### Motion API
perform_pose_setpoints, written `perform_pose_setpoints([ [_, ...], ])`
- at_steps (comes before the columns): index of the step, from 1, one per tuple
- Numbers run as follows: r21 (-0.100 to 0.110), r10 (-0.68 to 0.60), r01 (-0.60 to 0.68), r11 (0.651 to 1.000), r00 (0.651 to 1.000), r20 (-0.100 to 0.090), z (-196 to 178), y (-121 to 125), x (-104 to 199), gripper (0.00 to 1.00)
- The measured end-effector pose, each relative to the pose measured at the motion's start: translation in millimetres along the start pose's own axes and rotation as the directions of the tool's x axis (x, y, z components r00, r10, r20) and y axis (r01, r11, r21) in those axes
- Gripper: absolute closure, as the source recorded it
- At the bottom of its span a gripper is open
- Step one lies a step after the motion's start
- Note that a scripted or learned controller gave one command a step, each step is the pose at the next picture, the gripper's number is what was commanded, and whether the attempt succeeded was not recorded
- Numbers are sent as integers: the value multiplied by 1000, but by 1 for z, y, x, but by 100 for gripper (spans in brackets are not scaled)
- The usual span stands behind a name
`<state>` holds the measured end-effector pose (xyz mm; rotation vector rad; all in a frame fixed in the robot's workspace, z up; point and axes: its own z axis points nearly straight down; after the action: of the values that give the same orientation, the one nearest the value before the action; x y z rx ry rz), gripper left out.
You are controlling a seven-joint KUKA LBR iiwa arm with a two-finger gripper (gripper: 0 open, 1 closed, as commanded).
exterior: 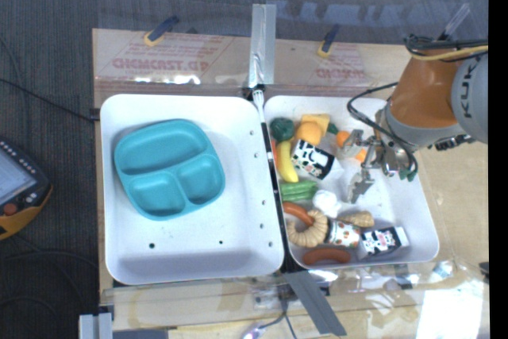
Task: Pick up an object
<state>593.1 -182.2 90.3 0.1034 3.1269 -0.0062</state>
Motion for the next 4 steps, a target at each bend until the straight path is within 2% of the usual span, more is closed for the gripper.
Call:
perform_pose_setpoints([
  [1,3,87,-87,996,996,-3,2,25,-62,0],
  [2,-1,19,-19,1000,1000,-5,0,-34,-2,0],
  [3,-2,7,-7,1000,1000,0,2,8,-50,0],
  [4,0,6,-6,1000,1000,6,-11,9,-52,100],
])
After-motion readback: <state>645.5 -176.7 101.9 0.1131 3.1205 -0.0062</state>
